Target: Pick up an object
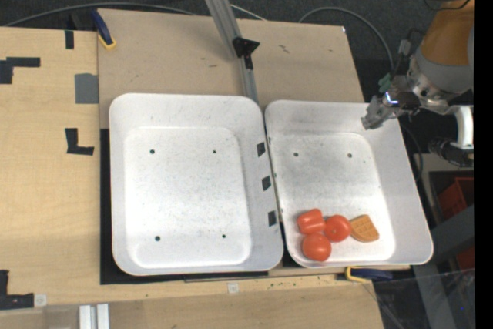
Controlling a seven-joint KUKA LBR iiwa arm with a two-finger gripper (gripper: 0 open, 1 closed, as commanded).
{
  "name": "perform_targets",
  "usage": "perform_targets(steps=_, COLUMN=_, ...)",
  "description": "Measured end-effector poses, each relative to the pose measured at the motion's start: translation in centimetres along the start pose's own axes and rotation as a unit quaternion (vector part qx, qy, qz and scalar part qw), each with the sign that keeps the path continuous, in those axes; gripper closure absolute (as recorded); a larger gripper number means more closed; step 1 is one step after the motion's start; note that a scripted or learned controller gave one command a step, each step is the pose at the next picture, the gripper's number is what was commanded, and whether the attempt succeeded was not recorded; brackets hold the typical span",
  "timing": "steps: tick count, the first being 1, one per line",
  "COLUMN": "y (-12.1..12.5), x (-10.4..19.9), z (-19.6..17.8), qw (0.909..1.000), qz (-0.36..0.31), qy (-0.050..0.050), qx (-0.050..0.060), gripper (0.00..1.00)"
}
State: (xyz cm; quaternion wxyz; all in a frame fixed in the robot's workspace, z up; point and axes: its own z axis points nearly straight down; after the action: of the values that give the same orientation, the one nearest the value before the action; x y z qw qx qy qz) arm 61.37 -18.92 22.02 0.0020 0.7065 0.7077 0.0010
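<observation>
The gripper [375, 116] waits at the right white bin [323, 127]; its opening cannot be told. Three red round objects [317, 230] touch the orange piece [364, 228], so a grasp may slip.

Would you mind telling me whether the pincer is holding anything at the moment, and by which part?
Nothing is held. The pincer hangs over the right bin's far corner, well apart from the three red pieces and the orange piece.
</observation>
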Motion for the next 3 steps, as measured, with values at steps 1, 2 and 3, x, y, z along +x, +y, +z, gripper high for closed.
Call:
perform_targets(steps=1, y=-0.8, x=4.3, z=-0.3, qw=1.0, qz=-0.002, qy=0.001, qx=0.003, gripper=1.0)
perform_targets(steps=2, y=-1.2, x=8.9, z=-0.9, qw=1.0, qz=-0.002, qy=0.002, qx=0.003, gripper=1.0)
perform_targets(steps=3, y=-2.5, x=14.5, z=0.2, qw=1.0, qz=-0.002, qy=0.002, qx=0.004, gripper=1.0)
